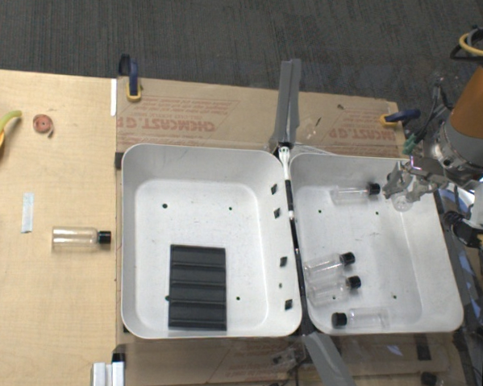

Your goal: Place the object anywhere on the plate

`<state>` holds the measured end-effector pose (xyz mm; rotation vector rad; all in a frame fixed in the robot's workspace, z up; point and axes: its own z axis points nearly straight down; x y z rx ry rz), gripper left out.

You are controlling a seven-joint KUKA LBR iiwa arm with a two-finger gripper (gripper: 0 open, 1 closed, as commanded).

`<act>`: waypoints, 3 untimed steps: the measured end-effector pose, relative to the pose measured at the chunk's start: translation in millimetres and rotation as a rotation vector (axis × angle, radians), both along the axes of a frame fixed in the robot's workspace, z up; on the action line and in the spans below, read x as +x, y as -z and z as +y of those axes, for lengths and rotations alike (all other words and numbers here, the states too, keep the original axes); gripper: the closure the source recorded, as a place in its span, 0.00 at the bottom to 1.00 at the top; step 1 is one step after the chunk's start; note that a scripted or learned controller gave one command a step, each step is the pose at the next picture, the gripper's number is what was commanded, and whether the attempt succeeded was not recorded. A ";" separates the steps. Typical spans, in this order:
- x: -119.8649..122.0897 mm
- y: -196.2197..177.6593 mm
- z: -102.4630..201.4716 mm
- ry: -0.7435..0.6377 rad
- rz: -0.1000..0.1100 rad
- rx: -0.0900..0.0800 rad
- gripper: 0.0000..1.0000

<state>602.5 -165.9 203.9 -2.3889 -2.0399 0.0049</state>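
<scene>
A black ridged plate (196, 288) lies flat in the front half of the left bin (145, 183). Several clear vials with black caps lie in the right bin (431, 271): one at the back (353, 193), two side by side in the middle (333, 265) (339, 284), and one near the front wall (362, 319). My gripper (405, 184) hangs over the right bin's back right corner, just right of the back vial's cap. A small clear shape (401, 200) shows right under it; I cannot make out whether it is held.
Another clear vial (78, 237) lies on the wooden bench left of the bins. Cardboard (205, 118) lies behind the bins with blue clamps at its corners. A grey divider bar (288, 102) stands between the bins at the back.
</scene>
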 end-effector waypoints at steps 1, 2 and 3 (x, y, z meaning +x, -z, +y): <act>23.5 13.6 87.2 0.010 0.001 0.001 1.00; 23.5 13.5 87.1 0.010 0.001 0.001 0.00; 55.8 27.3 23.1 -0.062 -0.001 0.000 0.00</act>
